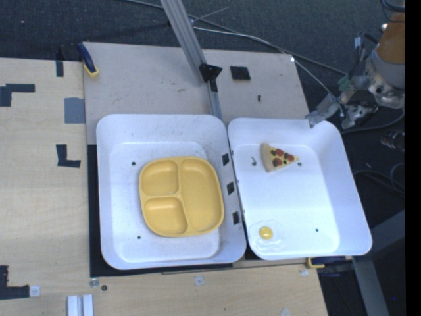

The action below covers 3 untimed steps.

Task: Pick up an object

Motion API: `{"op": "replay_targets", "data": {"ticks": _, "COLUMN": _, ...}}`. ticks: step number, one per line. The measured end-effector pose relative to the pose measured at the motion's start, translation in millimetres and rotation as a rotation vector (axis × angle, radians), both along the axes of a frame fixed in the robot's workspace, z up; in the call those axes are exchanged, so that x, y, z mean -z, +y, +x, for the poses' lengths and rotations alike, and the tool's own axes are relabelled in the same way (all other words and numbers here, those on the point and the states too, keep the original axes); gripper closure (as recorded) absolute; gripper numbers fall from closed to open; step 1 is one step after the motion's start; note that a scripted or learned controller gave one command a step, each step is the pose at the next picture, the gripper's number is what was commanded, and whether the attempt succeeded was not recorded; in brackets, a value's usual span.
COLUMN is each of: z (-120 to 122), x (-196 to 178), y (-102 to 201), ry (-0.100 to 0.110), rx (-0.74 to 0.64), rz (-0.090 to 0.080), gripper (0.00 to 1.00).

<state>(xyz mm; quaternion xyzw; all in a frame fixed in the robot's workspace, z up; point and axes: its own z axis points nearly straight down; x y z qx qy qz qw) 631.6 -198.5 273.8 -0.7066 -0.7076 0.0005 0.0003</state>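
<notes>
From the camera view above the bench, two shallow white bins sit side by side. The left white bin holds a yellow plastic plate divided into three compartments, lying flat near the bin's middle. The right white bin holds two small things: a toy pizza slice with a tan crust and red toppings in the bin's upper half, and a toy fried egg with a white rim and a round yellow yolk near the bin's lower left corner. The two lie well apart from each other, with bare white floor between them.

The grey arm with its orange band comes in at the upper right, and its gripper hangs outside the right bin, just past that bin's upper right corner, over the dark floor beside the bench. Whether the jaws stand wide or narrow cannot be told here: the metal parts at the wrist blur together. Nothing shows between them.

The pizza slice lies down and to the left of the jaws, inside the bin and apart from them. The fried egg lies farther off, at the opposite end of the same bin. The yellow plate is farthest, in the other bin.
</notes>
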Motion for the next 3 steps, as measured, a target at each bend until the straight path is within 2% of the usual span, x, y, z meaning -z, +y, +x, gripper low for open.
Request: {"op": "replay_targets", "data": {"ticks": 3, "z": -20.6, "x": 148.2, "y": 5.1, "ry": 0.005, "rx": 0.001, "rz": 0.000, "gripper": 0.00}}
